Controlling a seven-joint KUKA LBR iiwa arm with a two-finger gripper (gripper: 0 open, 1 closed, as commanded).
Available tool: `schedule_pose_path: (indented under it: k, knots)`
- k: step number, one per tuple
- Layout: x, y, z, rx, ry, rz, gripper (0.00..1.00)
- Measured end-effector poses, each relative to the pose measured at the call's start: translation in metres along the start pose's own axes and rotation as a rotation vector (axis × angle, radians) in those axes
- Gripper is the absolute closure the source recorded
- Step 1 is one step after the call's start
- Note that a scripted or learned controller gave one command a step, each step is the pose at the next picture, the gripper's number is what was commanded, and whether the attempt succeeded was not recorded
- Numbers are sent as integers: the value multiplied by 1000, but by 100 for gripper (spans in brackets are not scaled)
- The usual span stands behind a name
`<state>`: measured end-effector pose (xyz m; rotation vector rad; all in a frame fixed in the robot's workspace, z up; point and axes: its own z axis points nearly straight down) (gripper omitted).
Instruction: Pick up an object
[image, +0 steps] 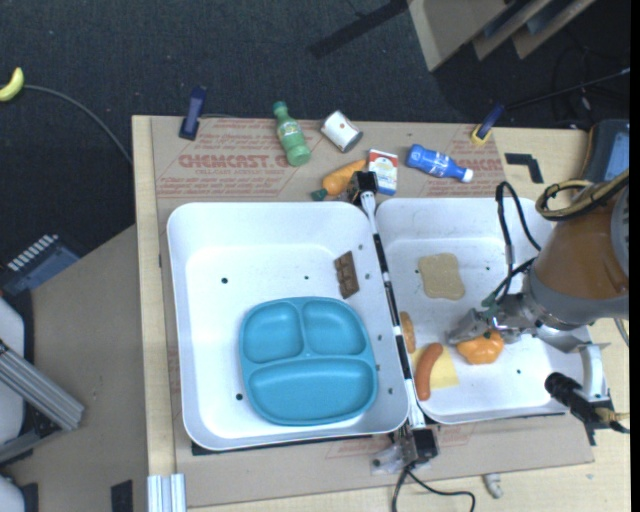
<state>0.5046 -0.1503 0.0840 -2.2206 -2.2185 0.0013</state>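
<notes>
beside the fingers (476, 328), a rounded, glossy orange toy (481, 349).

A broad orange band (590, 262) wraps the grey arm (572, 312) just above the dull metal claw (482, 326), with black cables (512, 228) looping behind it and a black fitting (570, 392) beside it.

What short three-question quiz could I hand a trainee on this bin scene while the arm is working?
1. True or false: the blue divided plate lies in the right bin.
2. Which item is nearest the gripper: A. green bottle B. orange toy C. brown block?
3. Fill in: the tan bread slice lies in the ___ bin.

Key: 1 false; 2 B; 3 right.
</notes>
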Motion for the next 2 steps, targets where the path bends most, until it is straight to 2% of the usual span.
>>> schedule_pose_path:
  k: [1, 2]
  knots:
    - [0, 0, -10, -3, -1, 0, 100]
    - [70, 19, -101, -6, -1, -4, 100]
